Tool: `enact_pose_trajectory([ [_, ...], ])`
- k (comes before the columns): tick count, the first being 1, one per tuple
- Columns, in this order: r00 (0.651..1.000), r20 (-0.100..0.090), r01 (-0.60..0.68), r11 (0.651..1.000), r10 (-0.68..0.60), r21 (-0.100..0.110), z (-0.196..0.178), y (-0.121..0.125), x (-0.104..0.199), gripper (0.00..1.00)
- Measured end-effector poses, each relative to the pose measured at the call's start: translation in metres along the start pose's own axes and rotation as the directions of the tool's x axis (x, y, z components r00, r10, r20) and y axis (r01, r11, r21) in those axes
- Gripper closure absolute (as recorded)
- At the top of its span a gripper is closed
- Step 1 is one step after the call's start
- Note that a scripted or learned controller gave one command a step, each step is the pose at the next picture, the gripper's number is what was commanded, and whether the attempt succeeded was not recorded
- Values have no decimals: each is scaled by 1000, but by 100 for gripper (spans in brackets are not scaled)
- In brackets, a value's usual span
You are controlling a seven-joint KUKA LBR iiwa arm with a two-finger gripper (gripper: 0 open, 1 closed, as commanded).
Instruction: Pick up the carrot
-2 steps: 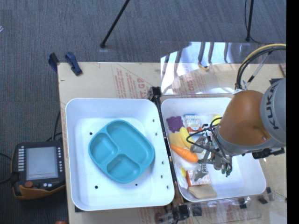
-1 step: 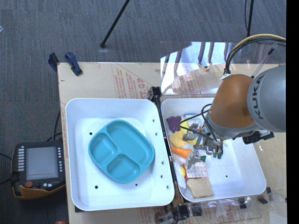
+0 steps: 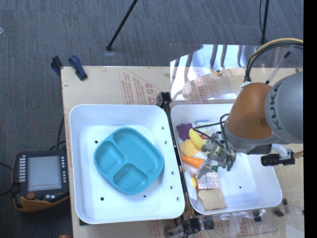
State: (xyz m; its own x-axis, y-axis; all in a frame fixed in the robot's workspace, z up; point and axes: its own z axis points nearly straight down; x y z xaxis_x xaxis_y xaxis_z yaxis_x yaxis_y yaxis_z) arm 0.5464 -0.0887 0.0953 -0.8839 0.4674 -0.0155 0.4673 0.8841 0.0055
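Observation:
The carrot, a short orange stick, lies on the floor of the right bin near its left wall, pointing left to right. My gripper hangs just to the right of the carrot's right end, low over the bin, with the fingers open. Nothing sits between them. The grey arm with its orange band reaches in from the right and covers the bin's upper middle.
Around the carrot lie a purple toy, yellow pieces, a red-and-white packet and a slice of toast. The left bin holds a blue divided plate. A teach pendant lies off the bench at left.

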Motion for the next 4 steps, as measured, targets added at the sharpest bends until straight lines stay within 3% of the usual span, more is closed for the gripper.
enact_pose_trajectory([
  [1,962,-8,-272,962,272,4,1,11,-24,0],
  [2,827,0,-562,827,562,-4,0,-4,-3,0],
  [3,728,-6,-686,728,686,6,2,9,-36,0],
  [4,733,-5,-680,733,680,-1,-11,14,-38,100],
])
